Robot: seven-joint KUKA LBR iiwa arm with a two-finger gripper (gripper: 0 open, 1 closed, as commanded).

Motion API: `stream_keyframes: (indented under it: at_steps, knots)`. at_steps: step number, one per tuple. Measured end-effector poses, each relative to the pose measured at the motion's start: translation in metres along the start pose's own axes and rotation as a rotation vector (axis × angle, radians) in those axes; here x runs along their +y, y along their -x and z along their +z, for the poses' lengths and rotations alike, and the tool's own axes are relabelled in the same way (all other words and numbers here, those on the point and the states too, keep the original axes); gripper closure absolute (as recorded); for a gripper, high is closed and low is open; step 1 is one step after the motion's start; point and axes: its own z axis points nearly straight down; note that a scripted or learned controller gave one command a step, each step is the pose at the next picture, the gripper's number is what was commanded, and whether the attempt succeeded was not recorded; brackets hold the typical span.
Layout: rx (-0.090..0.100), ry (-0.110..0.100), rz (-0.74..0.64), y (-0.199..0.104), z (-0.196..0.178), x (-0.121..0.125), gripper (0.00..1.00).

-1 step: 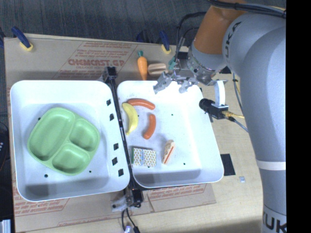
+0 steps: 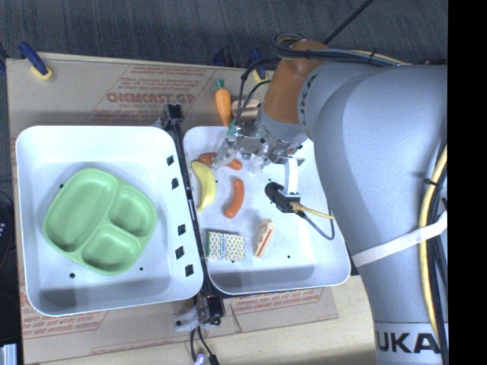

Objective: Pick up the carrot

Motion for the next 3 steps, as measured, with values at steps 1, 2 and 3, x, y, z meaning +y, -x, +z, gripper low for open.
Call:
stream_keyframes:
  at_steps: [1, 2, 3]
  knots:
    - [0.000, 0.005, 0.077, -0.045, -0.102, -0.006, 0.00]
    - [0.000, 0.000, 0.071, -0.045, -0.112, -0.006, 1.00]
    - [0.000, 0.005, 0.126, -0.072, -0.151, -0.010, 1.00]
